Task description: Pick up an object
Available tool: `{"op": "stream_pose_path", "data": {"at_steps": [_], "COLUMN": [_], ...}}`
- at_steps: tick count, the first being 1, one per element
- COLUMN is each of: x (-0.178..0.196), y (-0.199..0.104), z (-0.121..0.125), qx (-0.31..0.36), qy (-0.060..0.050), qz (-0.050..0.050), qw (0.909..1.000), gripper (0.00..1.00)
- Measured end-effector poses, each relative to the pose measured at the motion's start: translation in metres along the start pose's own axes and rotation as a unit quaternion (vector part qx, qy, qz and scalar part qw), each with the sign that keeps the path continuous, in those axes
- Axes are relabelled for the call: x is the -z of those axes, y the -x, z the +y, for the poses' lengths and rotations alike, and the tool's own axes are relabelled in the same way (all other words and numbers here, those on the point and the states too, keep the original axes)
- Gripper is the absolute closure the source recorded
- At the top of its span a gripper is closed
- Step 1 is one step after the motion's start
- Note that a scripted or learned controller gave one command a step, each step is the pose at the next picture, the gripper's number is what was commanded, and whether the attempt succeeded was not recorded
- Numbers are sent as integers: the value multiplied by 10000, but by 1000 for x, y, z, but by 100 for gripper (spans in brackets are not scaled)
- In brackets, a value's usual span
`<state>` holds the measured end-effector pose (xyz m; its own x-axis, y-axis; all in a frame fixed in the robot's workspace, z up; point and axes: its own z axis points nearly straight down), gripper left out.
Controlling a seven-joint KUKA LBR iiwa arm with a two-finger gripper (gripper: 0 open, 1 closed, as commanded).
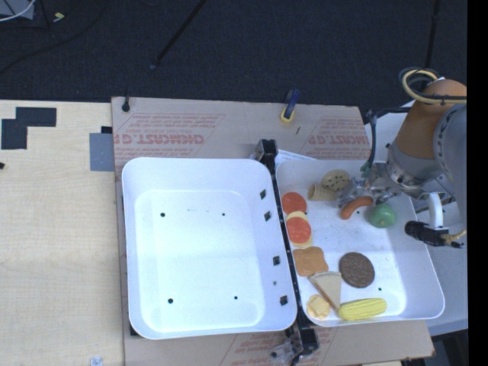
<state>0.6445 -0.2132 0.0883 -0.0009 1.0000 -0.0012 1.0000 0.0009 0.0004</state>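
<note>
Sausage (355,205) lies between cookie (335,180) and green ball (381,216).

Dark carpet floor (229,36) beyond bench far edge; cables trail across. Pale wood benchtop (53,265); printed cardboard sheet (191,132) on top.

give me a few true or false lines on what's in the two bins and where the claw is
1. The corn lies in the right bin. True.
2. The brown disc lies in the left bin. False: it is in the right bin.
3. The claw is over the right bin, near the sausage. True.
4. The green ball sits beside the corn. False: it sits by the sausage, farther back.
</note>
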Motion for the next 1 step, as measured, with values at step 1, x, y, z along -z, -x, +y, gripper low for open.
{"op": "stream_pose_path", "data": {"at_steps": [1], "x": [97], "y": [2], "z": [0], "qx": [-7], "qy": [16], "qz": [1], "qw": [10000], "gripper": [0]}}
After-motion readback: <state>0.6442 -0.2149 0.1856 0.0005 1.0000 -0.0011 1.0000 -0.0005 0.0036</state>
